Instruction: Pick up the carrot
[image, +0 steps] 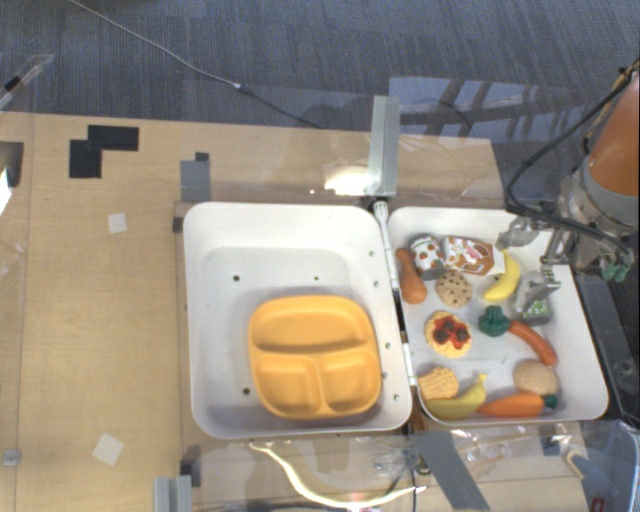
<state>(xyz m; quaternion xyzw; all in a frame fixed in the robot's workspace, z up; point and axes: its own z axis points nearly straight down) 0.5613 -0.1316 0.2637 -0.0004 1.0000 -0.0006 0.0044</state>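
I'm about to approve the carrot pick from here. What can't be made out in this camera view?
- Tool: small and blurred above the right bin; whether it is open or shut cannot be told.
- Arm: cut off by the right edge.
- Carrot: its green top sits close under the tool; contact cannot be judged.
- Second carrot: its far end is tucked against a round beige item.

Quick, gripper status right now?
Gripper: over the right bin, just above the carrot; open or closed cannot be told.
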